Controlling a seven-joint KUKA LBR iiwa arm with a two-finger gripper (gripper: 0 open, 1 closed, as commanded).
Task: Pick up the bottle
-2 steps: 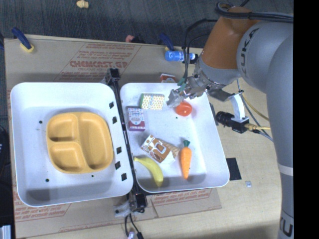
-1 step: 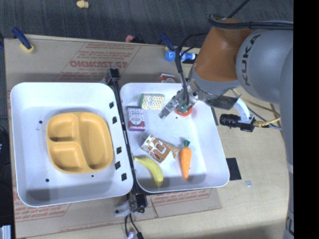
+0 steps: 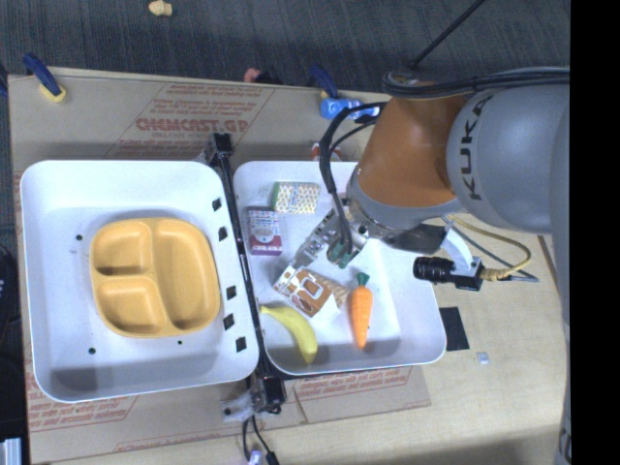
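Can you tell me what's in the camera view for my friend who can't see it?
A grey and orange robot arm reaches from the right over the right white bin, which holds a carrot, a banana and snack packets. The left white bin holds a yellow divided plate.

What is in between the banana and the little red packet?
A brown and white snack packet lies between the banana and the red packet, a bit to the right, in the camera view's right bin.
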